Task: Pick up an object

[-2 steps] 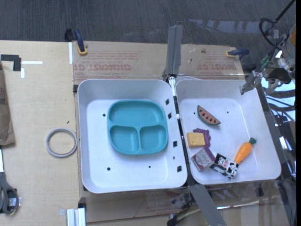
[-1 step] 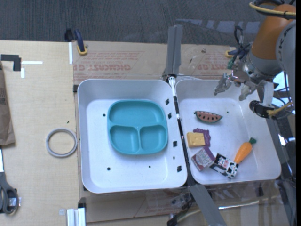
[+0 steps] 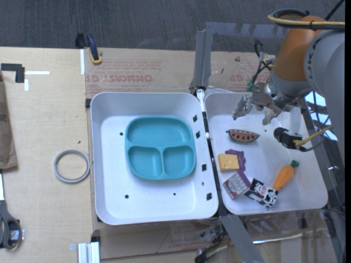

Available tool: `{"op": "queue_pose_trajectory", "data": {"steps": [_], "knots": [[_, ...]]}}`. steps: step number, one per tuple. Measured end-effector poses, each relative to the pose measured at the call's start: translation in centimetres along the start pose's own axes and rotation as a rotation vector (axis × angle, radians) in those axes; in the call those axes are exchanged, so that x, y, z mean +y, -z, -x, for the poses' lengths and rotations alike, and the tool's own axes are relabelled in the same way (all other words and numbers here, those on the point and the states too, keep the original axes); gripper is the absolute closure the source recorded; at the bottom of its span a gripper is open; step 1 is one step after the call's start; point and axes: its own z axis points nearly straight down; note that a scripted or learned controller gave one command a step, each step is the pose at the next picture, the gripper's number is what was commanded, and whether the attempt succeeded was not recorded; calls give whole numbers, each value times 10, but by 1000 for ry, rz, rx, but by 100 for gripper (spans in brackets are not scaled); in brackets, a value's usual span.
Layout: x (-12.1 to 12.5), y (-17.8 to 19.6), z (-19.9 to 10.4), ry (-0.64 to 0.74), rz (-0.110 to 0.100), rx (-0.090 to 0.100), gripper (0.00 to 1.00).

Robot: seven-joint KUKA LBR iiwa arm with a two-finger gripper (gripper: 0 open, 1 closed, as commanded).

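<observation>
Two white bins sit side by side: the left bin (image 3: 104, 163) and the right bin (image 3: 307, 193). The left one carries one teal divided plate (image 3: 160, 148). The right one carries six small things: one watermelon slice (image 3: 243, 136), one yellow block (image 3: 228, 162), one purple piece (image 3: 238, 154) partly hidden beneath it, one toy carrot (image 3: 284, 176), one small packet (image 3: 236, 185), and one black-and-white toy (image 3: 262, 193), perhaps a cow.

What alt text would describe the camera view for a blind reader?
A grey robot arm's open gripper hangs over the right bin, above a watermelon slice, cheese and a carrot. The left bin holds a blue divided plate.
</observation>
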Motion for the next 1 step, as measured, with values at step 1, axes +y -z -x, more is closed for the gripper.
{"op": "queue_pose_trajectory", "data": {"steps": [1], "knots": [[-28,-56,-6,393,2,1,0]]}}
